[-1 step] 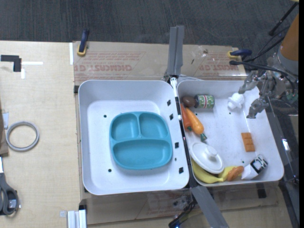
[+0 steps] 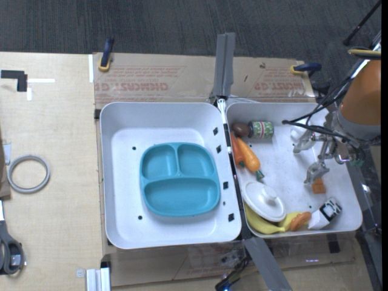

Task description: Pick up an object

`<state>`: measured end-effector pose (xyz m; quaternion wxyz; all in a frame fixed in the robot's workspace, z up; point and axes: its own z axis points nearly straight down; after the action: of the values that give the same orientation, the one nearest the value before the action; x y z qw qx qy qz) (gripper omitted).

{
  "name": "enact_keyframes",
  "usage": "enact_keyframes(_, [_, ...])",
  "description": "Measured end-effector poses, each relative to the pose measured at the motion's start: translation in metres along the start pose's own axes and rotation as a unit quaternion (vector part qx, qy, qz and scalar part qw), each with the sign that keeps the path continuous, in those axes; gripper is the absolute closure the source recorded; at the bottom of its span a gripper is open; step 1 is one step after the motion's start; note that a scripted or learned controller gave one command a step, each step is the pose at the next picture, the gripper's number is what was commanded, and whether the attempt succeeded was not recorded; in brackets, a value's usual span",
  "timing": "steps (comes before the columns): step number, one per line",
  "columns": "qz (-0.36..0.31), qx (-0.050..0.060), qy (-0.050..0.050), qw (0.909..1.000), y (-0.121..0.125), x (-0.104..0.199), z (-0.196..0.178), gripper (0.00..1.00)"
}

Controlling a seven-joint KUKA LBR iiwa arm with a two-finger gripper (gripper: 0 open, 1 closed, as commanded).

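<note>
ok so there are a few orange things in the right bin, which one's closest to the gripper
The small orange block, just below the gripper. The carrot lies along the bin's left wall, and the orange piece beside the banana sits by the front wall.

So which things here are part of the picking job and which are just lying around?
Job:
end effector
carrot
bottle
white lid
banana
small orange block

Lying about:
blue divided plate
tape roll
scissors
clamps

Pale wooden desk (image 2: 48, 120) under even light, dark carpet floor (image 2: 151, 11) beyond it. Brown cardboard sheet (image 2: 157, 80) is clamped to the desk; a tape ring (image 2: 28, 173) lies at left.
</note>
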<state>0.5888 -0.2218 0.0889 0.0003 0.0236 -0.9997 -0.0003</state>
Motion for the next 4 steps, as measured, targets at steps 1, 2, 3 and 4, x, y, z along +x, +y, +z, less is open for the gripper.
enact_keyframes(1, [0.081,-0.001,0.002,0.9967,0.010,0.067,0.001,0.00])
enact_keyframes(2, [0.117,-0.001,0.002,0.9931,0.020,0.070,0.001,0.00])
enact_keyframes(3, [0.145,0.000,0.001,0.9894,0.030,0.064,0.001,0.00])
enact_keyframes(4, [0.144,0.000,0.002,0.9896,0.030,0.063,-0.005,1.00])
